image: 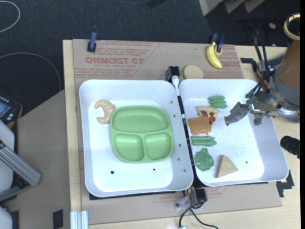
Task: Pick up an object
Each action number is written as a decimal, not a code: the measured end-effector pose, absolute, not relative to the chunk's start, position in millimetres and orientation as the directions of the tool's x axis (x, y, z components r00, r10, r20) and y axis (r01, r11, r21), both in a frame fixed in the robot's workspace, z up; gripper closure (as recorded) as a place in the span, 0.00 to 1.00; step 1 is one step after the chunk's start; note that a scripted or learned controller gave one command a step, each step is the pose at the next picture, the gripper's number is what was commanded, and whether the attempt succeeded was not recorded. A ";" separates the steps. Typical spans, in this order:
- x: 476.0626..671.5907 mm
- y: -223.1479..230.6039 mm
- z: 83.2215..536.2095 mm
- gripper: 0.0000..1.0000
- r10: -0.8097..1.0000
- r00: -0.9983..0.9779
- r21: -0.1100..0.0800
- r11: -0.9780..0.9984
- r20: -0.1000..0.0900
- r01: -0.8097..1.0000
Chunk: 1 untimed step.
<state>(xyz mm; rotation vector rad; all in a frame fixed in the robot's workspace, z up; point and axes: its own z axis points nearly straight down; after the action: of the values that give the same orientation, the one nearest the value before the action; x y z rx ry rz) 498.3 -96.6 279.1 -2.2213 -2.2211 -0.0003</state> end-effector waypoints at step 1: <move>480.5 -38.0 413.4 0.00 1.000 -0.008 0.018 0.008 0.001 1.000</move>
<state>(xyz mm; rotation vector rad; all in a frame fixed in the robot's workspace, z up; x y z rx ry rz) 480.5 -38.0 413.4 -2.2210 -2.2385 -0.0218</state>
